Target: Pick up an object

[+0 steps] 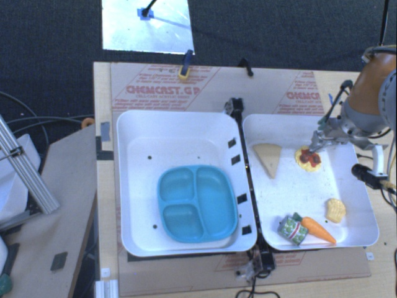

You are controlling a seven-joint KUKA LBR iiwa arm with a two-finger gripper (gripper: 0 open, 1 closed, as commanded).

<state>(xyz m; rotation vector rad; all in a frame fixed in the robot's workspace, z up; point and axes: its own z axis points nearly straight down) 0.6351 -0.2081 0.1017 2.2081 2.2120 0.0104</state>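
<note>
End effector is lowered into the right bin, tip directly above and apparently touching the red-and-yellow food item near the bin's back. Finger state cannot be determined. Left bin holds a blue divided tray.

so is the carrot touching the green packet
Touching: the camera view shows the carrot lying against the green packet, no gap between them.
</note>
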